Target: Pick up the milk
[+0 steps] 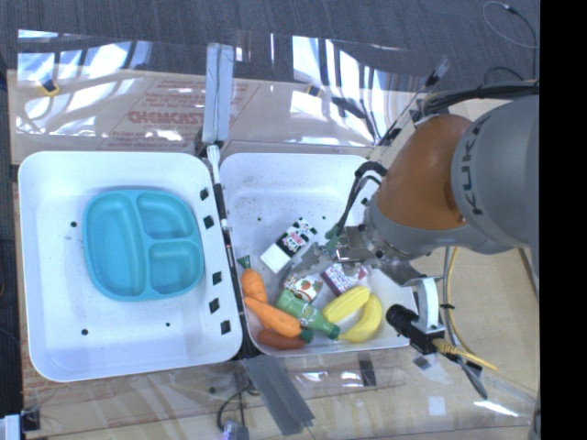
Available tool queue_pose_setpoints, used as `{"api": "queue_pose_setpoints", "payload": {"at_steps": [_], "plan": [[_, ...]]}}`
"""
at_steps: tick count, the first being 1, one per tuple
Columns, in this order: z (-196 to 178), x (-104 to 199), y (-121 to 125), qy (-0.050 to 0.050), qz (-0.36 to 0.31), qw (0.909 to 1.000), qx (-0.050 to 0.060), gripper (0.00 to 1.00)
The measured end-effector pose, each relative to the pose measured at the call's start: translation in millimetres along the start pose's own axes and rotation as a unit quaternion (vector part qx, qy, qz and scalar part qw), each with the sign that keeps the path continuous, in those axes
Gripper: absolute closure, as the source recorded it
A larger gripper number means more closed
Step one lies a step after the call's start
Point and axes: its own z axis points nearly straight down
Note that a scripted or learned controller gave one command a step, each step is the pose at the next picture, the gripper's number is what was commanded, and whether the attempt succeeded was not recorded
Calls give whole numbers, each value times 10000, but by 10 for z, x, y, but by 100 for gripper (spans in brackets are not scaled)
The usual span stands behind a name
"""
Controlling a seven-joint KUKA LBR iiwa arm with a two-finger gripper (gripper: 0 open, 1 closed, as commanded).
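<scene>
The milk (288, 246) is a small white carton with black cow patches, lying on its side near the middle of the right bin (275, 186). My gripper (336, 257) hangs low in that bin, just right of the milk and above a pile of toy food. The grey arm with its orange band (417, 181) reaches in from the right and hides the bin's right side. Nothing is visibly held.
Below the milk lie a carrot (264, 306), a green bottle (310, 319), two bananas (358, 315), a green-labelled carton (303, 288) and a purple carton (342, 278). The left bin (46, 246) holds a blue divided tray (144, 242).
</scene>
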Motion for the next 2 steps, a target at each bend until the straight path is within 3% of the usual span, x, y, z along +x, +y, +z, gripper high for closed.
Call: {"api": "queue_pose_setpoints", "payload": {"at_steps": [1, 2], "plan": [[1004, 163, 783, -10, -1019, 9948, -23, 0], [945, 169, 789, 0, -1054, 9944, 5, 100]]}}
